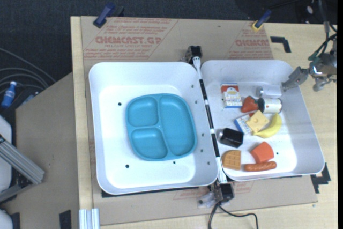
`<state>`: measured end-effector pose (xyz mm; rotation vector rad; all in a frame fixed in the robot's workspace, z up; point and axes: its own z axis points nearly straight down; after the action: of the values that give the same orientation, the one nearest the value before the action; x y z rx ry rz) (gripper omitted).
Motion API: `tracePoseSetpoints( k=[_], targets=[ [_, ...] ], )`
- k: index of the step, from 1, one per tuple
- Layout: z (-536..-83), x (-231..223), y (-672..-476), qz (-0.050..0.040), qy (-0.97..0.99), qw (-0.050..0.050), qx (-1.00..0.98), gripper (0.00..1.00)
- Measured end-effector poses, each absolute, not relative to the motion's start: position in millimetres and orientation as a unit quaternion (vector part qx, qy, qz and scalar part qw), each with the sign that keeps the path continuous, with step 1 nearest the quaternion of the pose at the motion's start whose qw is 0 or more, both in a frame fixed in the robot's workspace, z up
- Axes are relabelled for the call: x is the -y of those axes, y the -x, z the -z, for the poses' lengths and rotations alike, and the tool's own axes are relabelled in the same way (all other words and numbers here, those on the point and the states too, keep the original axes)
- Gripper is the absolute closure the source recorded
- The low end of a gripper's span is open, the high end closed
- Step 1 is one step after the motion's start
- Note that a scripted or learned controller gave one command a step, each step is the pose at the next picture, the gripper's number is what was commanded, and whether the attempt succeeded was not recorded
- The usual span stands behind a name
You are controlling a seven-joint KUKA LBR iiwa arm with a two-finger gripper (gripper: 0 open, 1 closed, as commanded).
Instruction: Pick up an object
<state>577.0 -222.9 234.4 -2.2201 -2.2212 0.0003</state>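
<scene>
— On the left of the counter [80, 131] we see the first white bin [104, 169], and a blue divided plate [161, 126] lies flat in its middle. What do we have across the divider?

— We have the right bin [305, 131], with all the small things gathered in its left and middle part. Nearest the divider, a black block [232, 138] lies just above a round waffle [231, 160]. Farther back we see a small red and white carton [231, 96].

— And moving on toward the right?

— We find an orange-red piece [249, 104] touching a silver can [271, 105] lying on its side. Below them, a yellow wedge [258, 122] rests against a banana [274, 125], with a small blue and white packet [244, 124] just to the left of the wedge. Toward the front edge, a red cup-like piece [263, 152] stands just above a sausage [261, 167] lying flat.

— Where do we put the gripper?

— We see the gripper [295, 78] at the far right corner of that bin, over its rim, well apart from the pile. We cannot tell whether its fingers are apart or together, and we see nothing between them.
</scene>
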Motion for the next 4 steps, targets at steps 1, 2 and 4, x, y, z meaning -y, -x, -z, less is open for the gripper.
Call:
tracePoseSetpoints(
  k=[1,2,4],
  targets=[
    [-104.5,197.8,-589.8,-0.0003,0.707,0.001,0.707,0.00],
    [-83.8,150.5,-647.6,-0.0018,0.707,0.004,0.707,0.00],
    [-92.2,101.8,-656.9,-0.0195,0.711,0.014,0.703,1.00]
  ],
)
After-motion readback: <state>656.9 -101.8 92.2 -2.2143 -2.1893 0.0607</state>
